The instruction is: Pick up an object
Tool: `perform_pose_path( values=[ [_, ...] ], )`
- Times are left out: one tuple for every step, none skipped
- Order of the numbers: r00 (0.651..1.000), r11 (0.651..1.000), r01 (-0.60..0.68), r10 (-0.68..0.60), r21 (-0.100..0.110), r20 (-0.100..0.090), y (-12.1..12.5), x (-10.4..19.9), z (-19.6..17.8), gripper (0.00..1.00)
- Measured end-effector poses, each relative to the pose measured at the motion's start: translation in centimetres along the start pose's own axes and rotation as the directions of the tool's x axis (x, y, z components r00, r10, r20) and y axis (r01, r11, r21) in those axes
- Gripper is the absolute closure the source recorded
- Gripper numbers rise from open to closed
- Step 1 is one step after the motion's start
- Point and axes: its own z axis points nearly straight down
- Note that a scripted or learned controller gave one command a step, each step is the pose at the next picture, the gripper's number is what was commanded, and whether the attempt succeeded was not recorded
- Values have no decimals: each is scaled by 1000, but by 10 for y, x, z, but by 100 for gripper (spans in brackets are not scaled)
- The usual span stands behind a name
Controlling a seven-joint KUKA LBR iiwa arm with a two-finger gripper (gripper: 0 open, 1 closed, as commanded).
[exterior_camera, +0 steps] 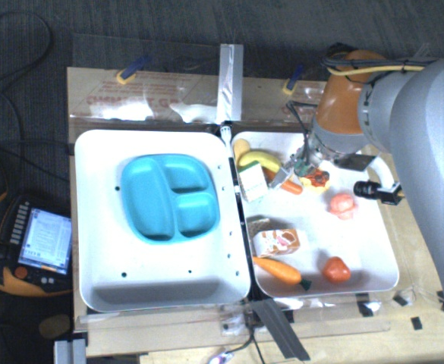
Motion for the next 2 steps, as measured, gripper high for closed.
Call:
perform_pose_path(
  values=[
    [1000, 1000, 6, -5, 8, -15, -41, 17, -27, 100],
    [956, 956, -292, 292, 12, -13, -3, 60, -83, 100]
  ],
)
